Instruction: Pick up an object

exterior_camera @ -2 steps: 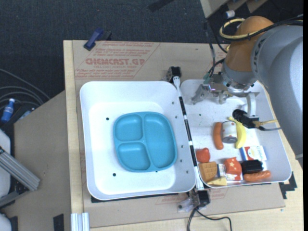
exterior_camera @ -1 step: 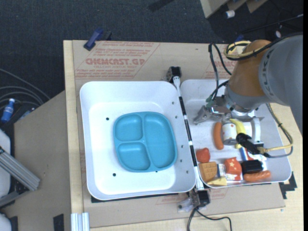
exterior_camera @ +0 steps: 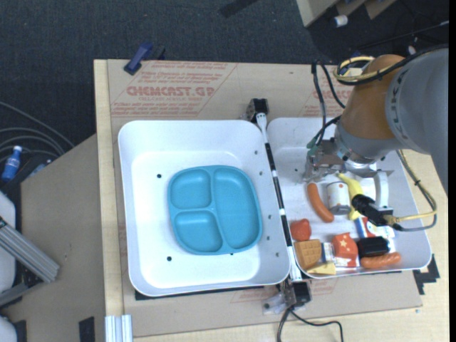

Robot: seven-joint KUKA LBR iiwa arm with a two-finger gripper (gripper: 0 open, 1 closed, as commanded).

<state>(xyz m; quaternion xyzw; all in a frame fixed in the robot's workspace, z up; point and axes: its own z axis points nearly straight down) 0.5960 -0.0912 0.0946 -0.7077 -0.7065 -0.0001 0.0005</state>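
Sausage (exterior_camera: 320,202), orange, lies in the right bin (exterior_camera: 292,137), left of centre, slanted far-left to near-right. Gripper (exterior_camera: 318,168) is just beyond its far end, low over the bin floor. Can't tell how wide it is spread, and nothing can be made out in its grasp. Touching the sausage or not: can't tell.

Just right of the sausage is a pale can (exterior_camera: 335,195), with a banana (exterior_camera: 352,186) at its right side, partly under the wrist.

Near side of the bin is crowded:
- tomato (exterior_camera: 301,229), red, by the left wall, just near of the sausage
- toast (exterior_camera: 308,252), just near of the tomato
- cheese (exterior_camera: 325,268), yellow wedge against the near wall, touching the toast
- red cube (exterior_camera: 345,245), right of the toast
- black block (exterior_camera: 372,247), right of the cube
- second sausage (exterior_camera: 381,261), along the near wall, just near of the block

Far-left part of the right bin is bare.

Arm (exterior_camera: 399,98) comes in from the far right, orange band above the wrist, bent down over the bin's far half.

Left bin (exterior_camera: 142,162) holds a blue plate (exterior_camera: 214,209) with three compartments, about central, flat.

Both bins sit side by side on the bench (exterior_camera: 107,120), walls touching. Blue clip (exterior_camera: 139,58) lies at the bench's far-left edge, well apart from the bins.
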